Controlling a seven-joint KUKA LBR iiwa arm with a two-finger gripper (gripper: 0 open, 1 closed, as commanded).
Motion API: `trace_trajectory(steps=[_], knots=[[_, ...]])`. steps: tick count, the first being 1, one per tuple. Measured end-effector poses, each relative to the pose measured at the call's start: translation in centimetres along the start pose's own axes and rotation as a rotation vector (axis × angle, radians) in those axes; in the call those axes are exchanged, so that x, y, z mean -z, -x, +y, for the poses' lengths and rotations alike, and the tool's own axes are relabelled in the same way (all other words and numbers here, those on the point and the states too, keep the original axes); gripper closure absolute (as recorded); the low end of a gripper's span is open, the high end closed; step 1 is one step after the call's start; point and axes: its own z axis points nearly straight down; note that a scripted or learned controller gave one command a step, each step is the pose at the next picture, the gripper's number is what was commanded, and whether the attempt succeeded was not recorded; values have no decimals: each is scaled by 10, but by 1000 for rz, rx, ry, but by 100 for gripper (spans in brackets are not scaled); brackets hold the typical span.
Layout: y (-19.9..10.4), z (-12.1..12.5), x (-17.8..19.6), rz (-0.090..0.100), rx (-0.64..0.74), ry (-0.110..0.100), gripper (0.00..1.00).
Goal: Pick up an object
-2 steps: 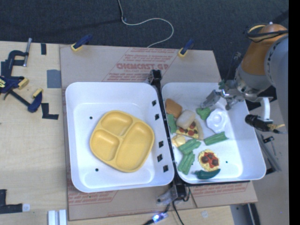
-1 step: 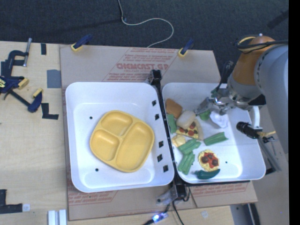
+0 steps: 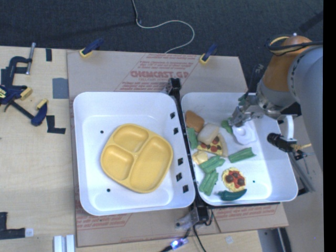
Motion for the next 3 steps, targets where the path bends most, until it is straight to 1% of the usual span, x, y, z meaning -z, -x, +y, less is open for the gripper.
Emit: trace_trajectory(steps=[1, 2, 3], knots=[[1, 4, 43, 4, -4, -3, 100], [-2, 5, 106, 4, -3, -1, 100], [-2, 5, 127, 5, -3, -5, 100]])
